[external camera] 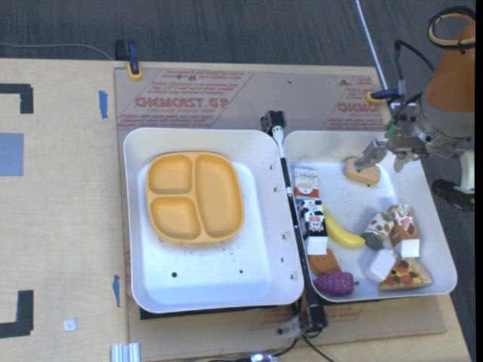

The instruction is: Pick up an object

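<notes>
The tan heart-shaped piece lies flat on the floor of the right bin, near its far edge, and it is the object closest to the gripper, so it looks like the likely pick. The gripper hangs just above and to the right of it, its 2 fingers spread apart with nothing between them. The piece looks like a small, stiff toy of plastic or wood (light, by its look, and unlikely to deform), but it sits low and flat, which leaves little side wall to catch; a grasp across its narrow width, with the fingers coming straight down on either flank, seems the safest hold, since its smooth rounded lobes could let it squirt out sideways. It stands well apart from the other things in that bin: a yellow banana near the middle, a row of small cartons along the left wall, a purple grape bunch at the near edge, a pizza slice in the near right corner and a white block beside it. The left bin holds a yellow divided plate with 3 compartments.
</notes>
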Controlling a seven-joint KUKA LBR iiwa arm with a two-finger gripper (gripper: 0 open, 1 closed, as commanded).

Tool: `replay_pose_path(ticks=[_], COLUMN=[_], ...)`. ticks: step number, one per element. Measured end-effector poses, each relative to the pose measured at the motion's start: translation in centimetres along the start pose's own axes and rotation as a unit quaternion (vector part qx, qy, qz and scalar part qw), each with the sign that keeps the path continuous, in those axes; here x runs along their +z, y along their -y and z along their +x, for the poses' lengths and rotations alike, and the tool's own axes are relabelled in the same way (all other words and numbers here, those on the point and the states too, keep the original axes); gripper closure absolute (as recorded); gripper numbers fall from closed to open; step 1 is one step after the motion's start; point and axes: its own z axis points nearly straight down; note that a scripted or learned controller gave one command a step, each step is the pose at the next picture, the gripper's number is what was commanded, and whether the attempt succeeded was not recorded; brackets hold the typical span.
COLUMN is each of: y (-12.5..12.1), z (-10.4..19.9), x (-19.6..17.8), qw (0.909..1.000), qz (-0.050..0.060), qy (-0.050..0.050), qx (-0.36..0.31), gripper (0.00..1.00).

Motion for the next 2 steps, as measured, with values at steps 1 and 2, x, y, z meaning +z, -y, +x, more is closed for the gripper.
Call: replay_pose_path(ticks=[1,2], y=[-3.6,-3.7], z=[-0.1,-0.1], x=[9.1,8.0], qw=[1.0000,1.0000], qz=[-0.001,-0.002], qy=[0.001,0.001], qx=[0.000,-0.001], gripper=[0.00,1.00])
